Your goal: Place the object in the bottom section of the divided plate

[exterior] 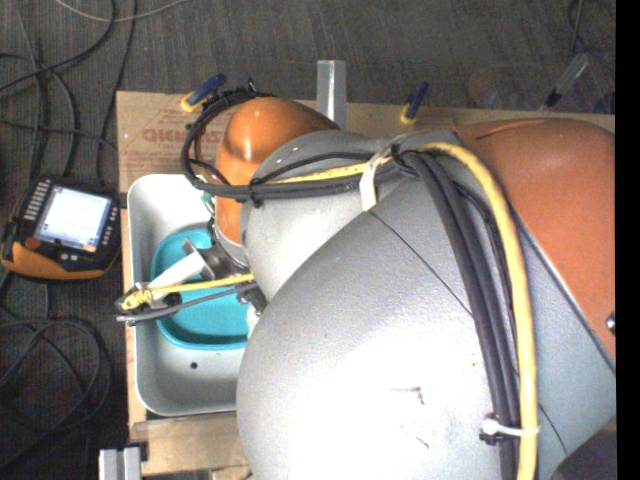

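Grey gripper (207, 260) sits low over the teal plate (205, 320), mostly hidden under the arm's orange band (262, 138); can't tell if it is spread or closed. Pale strip (180, 267) slants across the plate's upper left right at the gripper, can't tell if that's the object or gripper hardware. Plate dividers hidden, so section unclear. Plate lies in the left white bin (150, 368). Yellow cable (195, 285) runs left from the wrist across the plate past the bin rim. Arm body (400, 348) covers the view's right side. Blue clamp (204, 91) on the bench's far edge. Pendant (66, 224) on the floor, left of the bench.
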